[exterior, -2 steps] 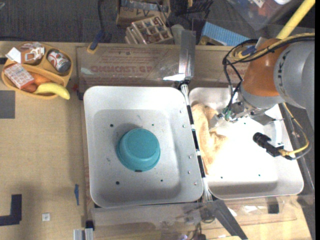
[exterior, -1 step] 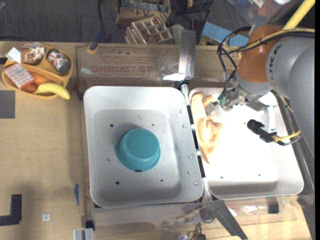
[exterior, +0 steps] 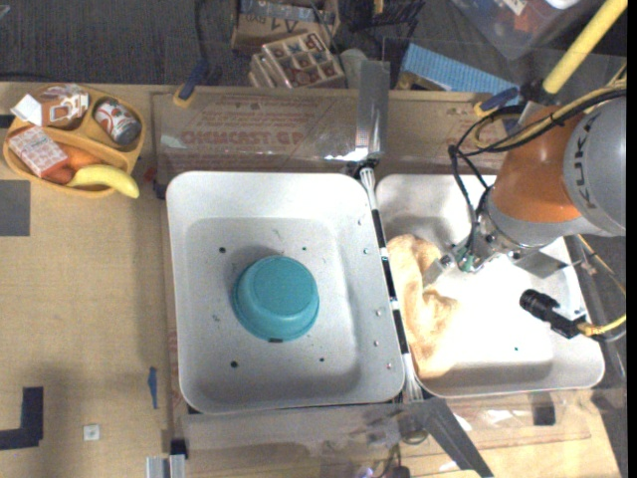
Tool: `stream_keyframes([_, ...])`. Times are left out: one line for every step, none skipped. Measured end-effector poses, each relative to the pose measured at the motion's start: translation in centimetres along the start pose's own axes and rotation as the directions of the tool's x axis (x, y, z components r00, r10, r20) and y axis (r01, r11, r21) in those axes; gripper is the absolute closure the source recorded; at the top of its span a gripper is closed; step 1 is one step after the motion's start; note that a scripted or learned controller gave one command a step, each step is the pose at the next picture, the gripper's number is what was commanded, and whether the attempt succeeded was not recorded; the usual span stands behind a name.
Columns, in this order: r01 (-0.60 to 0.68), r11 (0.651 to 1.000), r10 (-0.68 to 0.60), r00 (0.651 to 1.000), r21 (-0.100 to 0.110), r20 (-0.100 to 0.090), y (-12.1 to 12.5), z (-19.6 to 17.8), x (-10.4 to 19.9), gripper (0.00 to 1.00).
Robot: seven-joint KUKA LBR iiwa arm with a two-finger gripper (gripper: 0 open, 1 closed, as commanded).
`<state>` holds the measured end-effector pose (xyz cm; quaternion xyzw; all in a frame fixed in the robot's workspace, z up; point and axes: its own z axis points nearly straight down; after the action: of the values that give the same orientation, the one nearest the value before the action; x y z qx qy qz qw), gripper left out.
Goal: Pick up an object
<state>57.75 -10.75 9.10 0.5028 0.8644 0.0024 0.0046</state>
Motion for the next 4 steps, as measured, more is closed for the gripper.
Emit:
stream_keyframes([-0.120, 0.993, 0.120, 0.993, 0.000, 0.003, 2.9, 0.0, -0.9, 0.00])
stream_keyframes([-0.172, 0.985, 0.172, 0.985, 0.007, 0.000, 8.1, 0.2, -4.0, 0.00])
stream_keyframes([-0.071, 0.997, 0.071, 0.997, 0.008, -0.003, 7.7, -9.3, 1.0, 0.00])
stream_keyframes([-0.151, 0.988, 0.151, 0.988, 0.011, -0.004, 3.3, -2.5, -1.1, 0.00])
